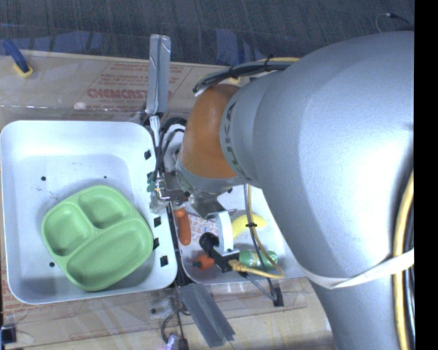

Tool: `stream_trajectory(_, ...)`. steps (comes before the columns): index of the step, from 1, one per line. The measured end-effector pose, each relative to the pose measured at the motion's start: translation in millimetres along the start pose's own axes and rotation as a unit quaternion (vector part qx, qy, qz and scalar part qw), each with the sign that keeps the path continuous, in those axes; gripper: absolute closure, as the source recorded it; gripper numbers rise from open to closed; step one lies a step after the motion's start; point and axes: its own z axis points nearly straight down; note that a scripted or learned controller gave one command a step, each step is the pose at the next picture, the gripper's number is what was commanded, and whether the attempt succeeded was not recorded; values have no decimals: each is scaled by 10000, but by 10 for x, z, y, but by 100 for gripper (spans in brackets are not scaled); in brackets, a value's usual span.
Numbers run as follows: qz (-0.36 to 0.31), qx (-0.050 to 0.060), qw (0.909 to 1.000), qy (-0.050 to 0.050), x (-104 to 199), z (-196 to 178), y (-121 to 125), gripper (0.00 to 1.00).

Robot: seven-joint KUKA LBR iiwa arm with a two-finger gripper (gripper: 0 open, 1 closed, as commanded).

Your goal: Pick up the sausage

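The sausage [182,226], a short orange-brown link, lies upright along the left wall of the right bin [192,272]. My gripper [193,204] hangs from the orange-banded wrist just above and slightly right of the sausage's upper end, close to it. The big grey arm hides most of the right bin.
A green divided plate [98,235] lies in the left bin [29,144]. In the right bin a yellow item [242,226], a green item [268,258] and a small orange piece [203,262] show below the wrist. A grey divider post [159,75] stands between the bins at the back.
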Motion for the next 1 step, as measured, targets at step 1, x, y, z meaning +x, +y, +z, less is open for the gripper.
stream_trajectory(1, 1072, 67, 9940, 181, 619, -1341, 363, 100)
